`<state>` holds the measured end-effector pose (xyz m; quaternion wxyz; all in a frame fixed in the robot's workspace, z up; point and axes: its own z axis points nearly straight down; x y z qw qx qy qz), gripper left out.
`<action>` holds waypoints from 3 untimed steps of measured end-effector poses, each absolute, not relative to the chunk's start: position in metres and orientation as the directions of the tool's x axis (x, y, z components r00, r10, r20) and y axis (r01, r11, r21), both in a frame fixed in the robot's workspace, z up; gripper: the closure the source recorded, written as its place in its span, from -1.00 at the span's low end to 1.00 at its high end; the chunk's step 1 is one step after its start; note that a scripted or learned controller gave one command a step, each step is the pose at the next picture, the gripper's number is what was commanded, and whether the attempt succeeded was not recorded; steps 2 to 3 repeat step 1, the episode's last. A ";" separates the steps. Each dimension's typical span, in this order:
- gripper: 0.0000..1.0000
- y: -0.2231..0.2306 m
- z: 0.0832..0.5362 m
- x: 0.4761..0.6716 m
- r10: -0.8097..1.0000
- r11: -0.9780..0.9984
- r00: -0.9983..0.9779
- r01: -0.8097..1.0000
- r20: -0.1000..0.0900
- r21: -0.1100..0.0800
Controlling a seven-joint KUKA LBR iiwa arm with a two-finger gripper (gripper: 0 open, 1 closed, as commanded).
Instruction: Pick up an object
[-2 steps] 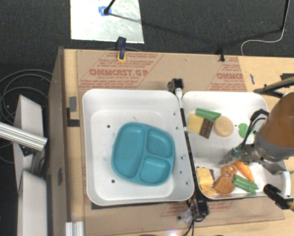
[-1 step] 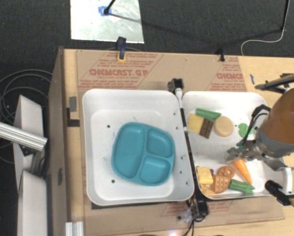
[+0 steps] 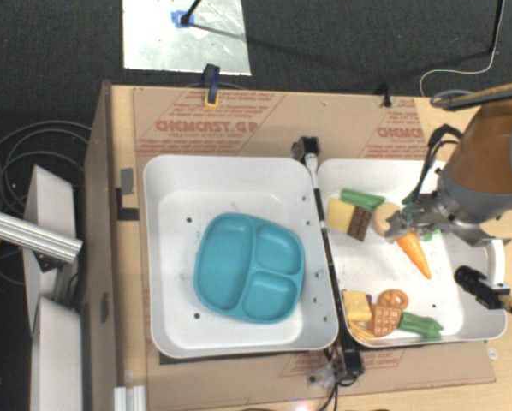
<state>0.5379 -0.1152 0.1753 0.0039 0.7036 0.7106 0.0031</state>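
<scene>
Over the right bin point(image 3: 483, 328), near its middle, the gripper point(image 3: 407, 223) sits low among the toy food, right at the blunt top end of the orange carrot point(image 3: 415, 254); whether it is spread wide, drawn narrow or clasping anything cannot be told from this slanted view, since the wrist hides that part. The carrot lies flat on the bin floor, its long axis running diagonally; the thick end points up-left toward the gripper and the narrow tip points down-right toward the bin's near right corner.

Judging from this, the likeliest failure is a grasp at the very end of the carrot instead of across its middle; the taper would let it squirt out sideways or tip as it is lifted. A second risk is crowding; a tan rounded piece point(image 3: 384, 218) lies just beside the gripper, with a brown block point(image 3: 360, 222) and a green piece point(image 3: 361, 199) close by to the left, so a closing motion could catch or shove one of these instead.

Well apart in the left bin point(image 3: 166, 178), a blue divided plate point(image 3: 248, 266) rests untouched; a waffle point(image 3: 383, 319), a pretzel point(image 3: 394, 299) and another green piece point(image 3: 420, 324) lie along the right bin's near edge.
</scene>
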 end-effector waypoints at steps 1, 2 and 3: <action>1.00 -0.053 0.197 0.572 1.000 0.011 -0.011 1.000 0.001 0.006; 1.00 -0.053 0.197 0.572 1.000 0.011 -0.011 1.000 0.001 0.006; 1.00 -0.053 0.197 0.572 1.000 0.011 -0.011 1.000 0.001 0.006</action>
